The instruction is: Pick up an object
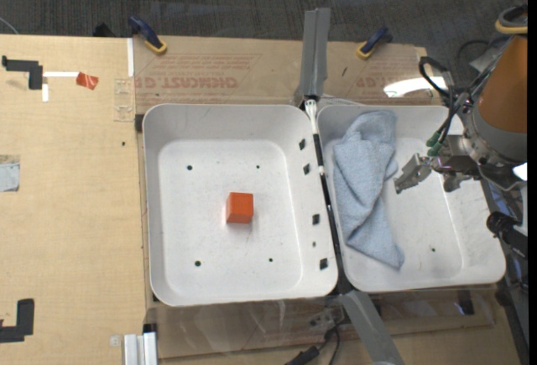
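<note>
Fingers: the gripper (417, 171) sits right of centre in the frame, over the right bin; two grey fingers (408, 174) point toward the left, but at this slant I cannot tell whether they are spread or pressed together, and nothing shows between them.
Nearest thing: the blue-grey cloth (367, 183) lies crumpled along the left side of the right bin, from its upper edge down to lower centre; the fingertips are just beside the cloth's right edge, whether touching it I cannot tell.
Why the gripper is there: judged from the pose, the cloth is the likelier target, being the one object within close reach.
Other candidate: an orange block (240, 208) rests flat near the middle of the left bin (168, 271), well apart from the gripper.
Right bin: its white floor (445, 229) is bare to the right of the cloth, giving the arm room to come down.
Arm: the wrist and orange band (508, 95) enter from the right edge of the frame, with cables looping above.
Handling guess: a soft cloth folds and slips, so a pinch on a raised fold probably holds better than one on a flat edge.
Task progress: nothing is lifted yet.
</note>
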`<state>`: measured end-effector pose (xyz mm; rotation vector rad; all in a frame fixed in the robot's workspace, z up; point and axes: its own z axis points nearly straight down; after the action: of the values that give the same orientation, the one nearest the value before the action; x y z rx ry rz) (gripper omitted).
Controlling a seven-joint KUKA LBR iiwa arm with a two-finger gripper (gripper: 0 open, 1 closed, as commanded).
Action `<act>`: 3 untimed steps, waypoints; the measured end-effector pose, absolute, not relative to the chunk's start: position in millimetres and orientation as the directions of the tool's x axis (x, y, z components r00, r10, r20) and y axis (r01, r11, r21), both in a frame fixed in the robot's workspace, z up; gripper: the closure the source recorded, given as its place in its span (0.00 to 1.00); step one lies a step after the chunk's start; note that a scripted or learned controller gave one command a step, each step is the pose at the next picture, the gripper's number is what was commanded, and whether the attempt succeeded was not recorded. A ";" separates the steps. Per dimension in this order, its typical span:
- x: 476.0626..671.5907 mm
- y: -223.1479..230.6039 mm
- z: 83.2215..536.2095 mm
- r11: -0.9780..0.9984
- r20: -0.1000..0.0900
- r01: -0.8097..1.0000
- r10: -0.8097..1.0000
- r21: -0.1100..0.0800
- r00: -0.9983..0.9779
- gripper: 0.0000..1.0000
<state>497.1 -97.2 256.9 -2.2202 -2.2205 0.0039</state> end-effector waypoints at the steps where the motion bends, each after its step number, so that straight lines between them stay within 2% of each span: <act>1: 491.3 -110.5 315.5 -0.045 -0.001 0.999 0.999 -0.001 0.045 0.00; 2: 483.6 -141.1 208.9 0.030 0.000 1.000 1.000 -0.003 -0.030 0.00; 3: 505.8 -174.2 102.0 0.206 0.002 0.979 0.979 -0.003 -0.206 0.00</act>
<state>505.8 -174.2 102.0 -1.9777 -2.4369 0.0020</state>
